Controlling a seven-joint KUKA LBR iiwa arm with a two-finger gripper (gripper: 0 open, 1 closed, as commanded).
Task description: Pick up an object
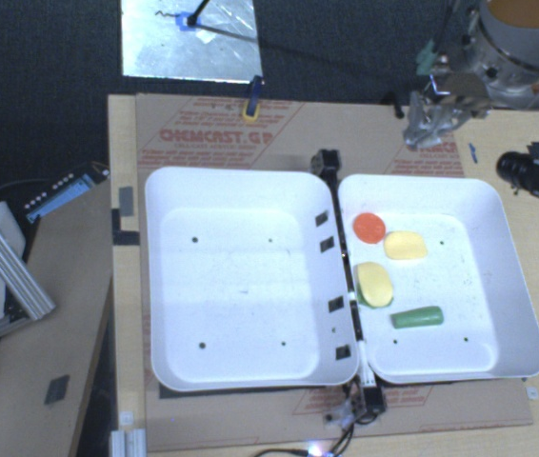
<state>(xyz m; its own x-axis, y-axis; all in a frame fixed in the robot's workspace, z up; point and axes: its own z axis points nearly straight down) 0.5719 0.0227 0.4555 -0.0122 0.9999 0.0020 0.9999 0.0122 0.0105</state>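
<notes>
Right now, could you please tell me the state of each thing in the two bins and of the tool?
Orange disc: flat in right bin, free.
Small yellow piece: beside the disc, free.
Larger yellow piece: near the divider, free.
Green stick: lying flat, free.
Tool: above the bench behind the right bin, holding nothing.

Both bins point(241, 184) are plain white. Inside the right one: an orange-red disc point(369, 228), two pale yellow lumps point(406, 246), a green stick point(416, 318). Worktop point(127, 141) is tan.
</notes>
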